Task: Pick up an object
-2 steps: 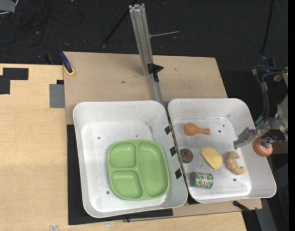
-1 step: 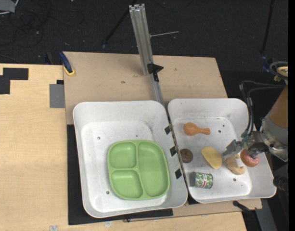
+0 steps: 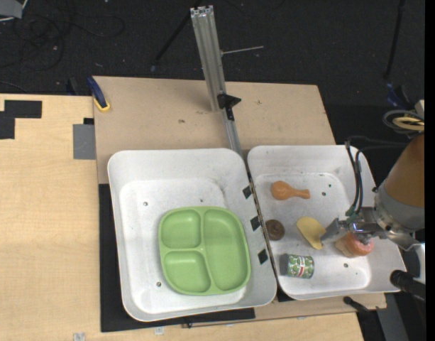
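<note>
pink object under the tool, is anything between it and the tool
Nothing visible stands between them. The tool sits right at the pink object in the right bin. The yellow piece lies just to the camera's left, beside it, not in the way.

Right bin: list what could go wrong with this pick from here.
1. The gripper sits between the yellow piece and the pinkish object, so closing may catch both or shove one away.
2. The small can lies on its side nearby; a nudge could roll it.
3. The pinkish object is near the bin's right wall, limiting room.
</note>
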Motion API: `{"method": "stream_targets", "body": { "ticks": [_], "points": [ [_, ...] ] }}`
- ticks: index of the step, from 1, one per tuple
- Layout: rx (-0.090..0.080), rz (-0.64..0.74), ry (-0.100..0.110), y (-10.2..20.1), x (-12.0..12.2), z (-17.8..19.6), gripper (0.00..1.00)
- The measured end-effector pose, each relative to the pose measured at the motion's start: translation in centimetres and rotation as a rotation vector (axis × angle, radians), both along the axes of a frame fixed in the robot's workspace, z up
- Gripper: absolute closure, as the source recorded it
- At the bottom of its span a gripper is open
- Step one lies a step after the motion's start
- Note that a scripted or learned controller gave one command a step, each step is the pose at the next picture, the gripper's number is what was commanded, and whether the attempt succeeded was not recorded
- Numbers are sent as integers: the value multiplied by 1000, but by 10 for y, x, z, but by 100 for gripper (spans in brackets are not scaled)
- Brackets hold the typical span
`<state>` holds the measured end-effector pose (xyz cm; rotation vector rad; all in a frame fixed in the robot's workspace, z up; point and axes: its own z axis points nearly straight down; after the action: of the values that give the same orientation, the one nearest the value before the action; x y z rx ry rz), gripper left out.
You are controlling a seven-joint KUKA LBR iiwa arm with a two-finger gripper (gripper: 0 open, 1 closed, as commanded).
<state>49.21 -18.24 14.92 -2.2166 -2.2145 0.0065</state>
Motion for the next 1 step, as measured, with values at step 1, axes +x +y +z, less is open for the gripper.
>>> {"method": "stream_targets", "body": {
  "ticks": [1],
  "points": [
    [-14, -2, -20, -4, -3, -39, 0]
  ]
}}
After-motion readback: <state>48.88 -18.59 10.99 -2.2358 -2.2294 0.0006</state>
